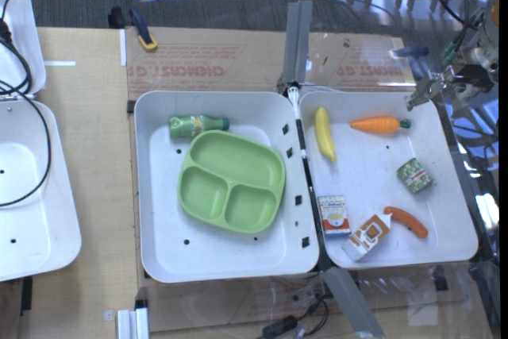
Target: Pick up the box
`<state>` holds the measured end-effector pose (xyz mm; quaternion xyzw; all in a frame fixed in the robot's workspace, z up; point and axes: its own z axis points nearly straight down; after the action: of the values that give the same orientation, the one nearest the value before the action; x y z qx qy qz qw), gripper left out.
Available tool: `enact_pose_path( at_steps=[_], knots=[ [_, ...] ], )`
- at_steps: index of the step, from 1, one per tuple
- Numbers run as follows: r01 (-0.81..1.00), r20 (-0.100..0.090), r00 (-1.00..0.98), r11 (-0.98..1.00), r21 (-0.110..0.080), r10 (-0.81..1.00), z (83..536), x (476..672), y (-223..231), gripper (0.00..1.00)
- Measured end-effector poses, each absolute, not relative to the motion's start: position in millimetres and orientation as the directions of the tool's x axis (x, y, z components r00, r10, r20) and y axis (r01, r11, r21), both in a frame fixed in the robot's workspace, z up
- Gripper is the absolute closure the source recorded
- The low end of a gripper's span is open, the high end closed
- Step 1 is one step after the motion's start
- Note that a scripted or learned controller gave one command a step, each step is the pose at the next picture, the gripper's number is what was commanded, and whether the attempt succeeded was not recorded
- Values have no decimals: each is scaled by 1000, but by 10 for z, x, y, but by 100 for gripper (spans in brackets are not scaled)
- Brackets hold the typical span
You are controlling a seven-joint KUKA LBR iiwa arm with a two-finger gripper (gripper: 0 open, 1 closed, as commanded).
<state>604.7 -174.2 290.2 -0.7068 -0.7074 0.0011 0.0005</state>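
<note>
- Camera view: box [334, 216] lies flat just beside the carton [370, 236]; likely light, stiff card.
- Grip across its narrow sides.
- End effector [429, 91]: opening indiscernible.

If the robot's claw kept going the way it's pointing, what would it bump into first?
The gripper sits at the right bin's far right corner, pointing leftward. Going straight on, it would probably meet the carrot first, though depth is hard to judge from this slanted view.

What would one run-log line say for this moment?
gripper: above right bin's far right corner | small red-and-white box: lying untouched at right bin's near left | pick: not yet done
</note>
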Motion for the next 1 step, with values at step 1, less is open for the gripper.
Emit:
enact_pose_path(
  at_steps=[1],
  knots=[
    [1000, 0, -2, 2, -4, 1000, 1489, 5992, -1235, 0]
  ],
)
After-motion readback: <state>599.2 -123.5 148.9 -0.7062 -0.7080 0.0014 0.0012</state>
